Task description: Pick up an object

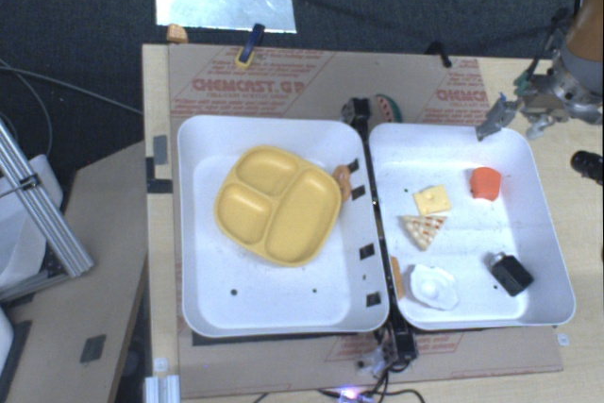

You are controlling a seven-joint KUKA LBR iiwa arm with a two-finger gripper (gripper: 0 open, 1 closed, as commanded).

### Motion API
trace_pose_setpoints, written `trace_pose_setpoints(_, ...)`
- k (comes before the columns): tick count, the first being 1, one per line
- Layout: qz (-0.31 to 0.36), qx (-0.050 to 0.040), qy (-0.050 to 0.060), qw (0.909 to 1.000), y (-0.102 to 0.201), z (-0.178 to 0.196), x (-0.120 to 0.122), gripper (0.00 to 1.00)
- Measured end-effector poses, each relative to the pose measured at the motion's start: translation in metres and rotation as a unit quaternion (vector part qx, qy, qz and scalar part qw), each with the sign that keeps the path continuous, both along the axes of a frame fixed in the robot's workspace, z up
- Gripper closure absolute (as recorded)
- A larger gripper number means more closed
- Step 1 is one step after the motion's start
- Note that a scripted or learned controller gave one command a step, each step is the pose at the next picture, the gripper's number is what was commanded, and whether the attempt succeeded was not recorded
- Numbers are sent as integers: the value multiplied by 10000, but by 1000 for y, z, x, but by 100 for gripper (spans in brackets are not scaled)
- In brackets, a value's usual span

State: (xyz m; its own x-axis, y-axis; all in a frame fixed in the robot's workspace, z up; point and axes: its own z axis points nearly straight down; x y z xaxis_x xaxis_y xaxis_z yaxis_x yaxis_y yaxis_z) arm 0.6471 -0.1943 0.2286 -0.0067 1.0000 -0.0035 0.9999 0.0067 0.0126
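Gripper [514, 116] at upper right of frame, over right bin's [547, 297] far rim, fingers spread, nothing between them. Orange cup [485, 183] lies just below, apart.

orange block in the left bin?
No, the orange block sits in the right bin; the left bin holds a yellow divided plate.

Grey arm at the view's right edge, end effector [517, 116] low, fingers spread apart, nothing between them.

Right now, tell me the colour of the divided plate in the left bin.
Yellow: the three-compartment plastic plate, seen in the camera view.
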Motion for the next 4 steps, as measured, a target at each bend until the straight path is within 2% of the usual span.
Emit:
trace_pose_setpoints(1,-11,15,68,10000,-12,-86,22,0)
trace_pose_setpoints(2,-8,24,75,10000,5,-148,21,0)
trace_pose_setpoints(3,-26,0,16,10000,-13,-79,24,0)
trace_pose_setpoints(4,-12,21,71,10000,0,-147,21,0)
